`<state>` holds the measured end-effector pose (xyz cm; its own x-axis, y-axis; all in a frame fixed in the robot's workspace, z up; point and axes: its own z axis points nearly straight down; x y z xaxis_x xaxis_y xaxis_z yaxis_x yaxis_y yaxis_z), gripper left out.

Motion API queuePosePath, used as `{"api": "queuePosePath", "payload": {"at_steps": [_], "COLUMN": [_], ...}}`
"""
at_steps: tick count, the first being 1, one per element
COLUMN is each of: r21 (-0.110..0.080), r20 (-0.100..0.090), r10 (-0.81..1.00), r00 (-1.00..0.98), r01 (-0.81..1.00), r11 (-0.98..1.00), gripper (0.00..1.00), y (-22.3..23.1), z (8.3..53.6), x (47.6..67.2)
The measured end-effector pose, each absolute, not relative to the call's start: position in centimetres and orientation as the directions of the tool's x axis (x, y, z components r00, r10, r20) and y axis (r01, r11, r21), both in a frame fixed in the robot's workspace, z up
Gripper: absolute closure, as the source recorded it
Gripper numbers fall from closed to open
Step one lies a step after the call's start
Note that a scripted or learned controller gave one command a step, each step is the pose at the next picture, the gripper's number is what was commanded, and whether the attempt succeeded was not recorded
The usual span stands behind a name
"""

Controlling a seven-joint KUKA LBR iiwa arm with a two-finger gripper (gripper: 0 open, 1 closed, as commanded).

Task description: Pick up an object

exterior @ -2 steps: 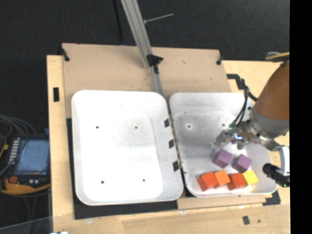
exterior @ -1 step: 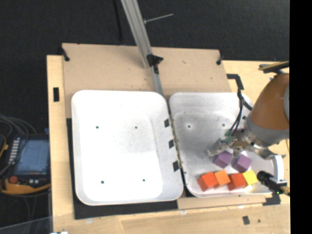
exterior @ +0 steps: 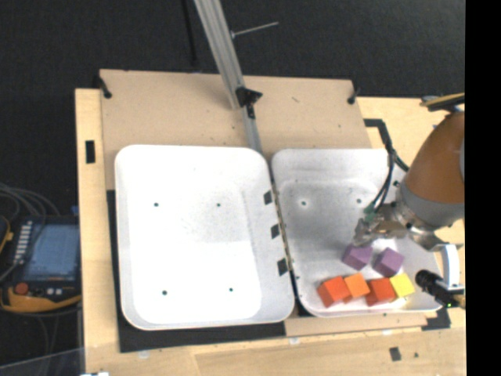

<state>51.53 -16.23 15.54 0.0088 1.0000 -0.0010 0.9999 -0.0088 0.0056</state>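
The desk (exterior: 219,108) carries two shallow white bins side by side: the left bin (exterior: 196,233) and, touching its right edge, the right bin (exterior: 329,178), where all the loose things lie. A grey metal pole (exterior: 223,41) slants down from twelve o'clock toward the seam between the bins. The arm (exterior: 438,175), with its orange band, comes in from three o'clock and hangs over the right bin's three o'clock side. Its gripper (exterior: 374,227) sits low over the bin floor, and whether the fingers are spread or closed I cannot tell; nothing is seen between them. Near the bin's five o'clock corner the blocks crowd together: a purple block (exterior: 358,255) just beside the gripper, at about seven o'clock from it, a second purple block (exterior: 388,260) at about five o'clock from it, and past these a row of an orange-red block (exterior: 335,291), an orange block (exterior: 358,285), a red block (exterior: 381,291) and a yellow block (exterior: 402,285), packed close. The first purple block looks the likeliest thing to pick up, a small shift toward seven o'clock; its neighbours leave scant room.
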Motion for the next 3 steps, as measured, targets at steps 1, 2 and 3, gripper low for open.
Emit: {"api": "queuePosePath", "payload": {"at_steps": [1, 2, 3], "r21": [0.003, 0.008, 0.002], "r20": [-0.001, -0.003, 0.000], "r10": [1.000, 1.000, 1.000], "r00": [-0.003, -0.004, -0.006], "r01": [1.000, 1.000, 1.000], "r11": [0.003, 0.004, 0.006], "gripper": [1.00, 1.00, 1.00], "y": [-15.9, -16.1, -11.6], "z": [20.0, 25.4, 24.8], "x": [51.0, 51.3, 50.7]}}
